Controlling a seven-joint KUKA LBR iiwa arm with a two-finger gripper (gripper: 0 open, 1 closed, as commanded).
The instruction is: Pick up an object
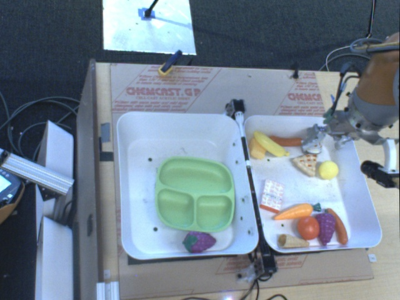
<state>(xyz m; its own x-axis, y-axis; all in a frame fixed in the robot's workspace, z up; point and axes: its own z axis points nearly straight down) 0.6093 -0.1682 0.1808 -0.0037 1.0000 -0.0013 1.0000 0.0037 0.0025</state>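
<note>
The surface (206,80) wears a brown sheet printed "CHEMCAST GP" in red, once at eleven o'clock and again, partly cut off, near one o'clock. The left bin (134,167) carries a green divided plate (195,192) and a purple toy grape bunch (199,241) at its six o'clock edge. The right bin (356,192) is crowded: banana (269,144), pizza slice (305,164), yellow ball (327,170), a red-and-white packet (271,195) whose print is too small to read, carrot (292,212), tomato (307,228). The claw (312,144) hangs at that bin's twelve o'clock rim, just above the pizza slice; whether it is wide or closed, I cannot tell.
</note>
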